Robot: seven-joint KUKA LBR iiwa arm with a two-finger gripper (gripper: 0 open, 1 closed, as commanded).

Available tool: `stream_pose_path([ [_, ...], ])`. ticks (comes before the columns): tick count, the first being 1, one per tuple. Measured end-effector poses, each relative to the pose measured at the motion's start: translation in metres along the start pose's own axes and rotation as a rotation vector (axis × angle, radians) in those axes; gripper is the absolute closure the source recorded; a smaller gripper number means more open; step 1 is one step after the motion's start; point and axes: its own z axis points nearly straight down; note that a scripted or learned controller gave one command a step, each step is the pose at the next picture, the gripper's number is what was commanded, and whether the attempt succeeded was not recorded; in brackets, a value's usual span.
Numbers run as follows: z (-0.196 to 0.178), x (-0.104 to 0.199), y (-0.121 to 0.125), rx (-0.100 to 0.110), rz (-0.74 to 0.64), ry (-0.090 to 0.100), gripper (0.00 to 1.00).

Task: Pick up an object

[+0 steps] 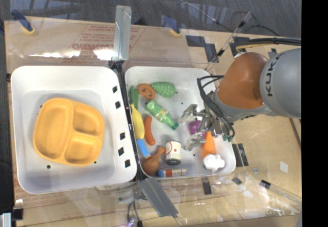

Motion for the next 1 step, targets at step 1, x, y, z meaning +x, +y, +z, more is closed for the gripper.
stream_pose_path([
  [1, 0.0015, -0.0063, 0.1005, -0.004, 0.105, 0.005, 0.0],
])
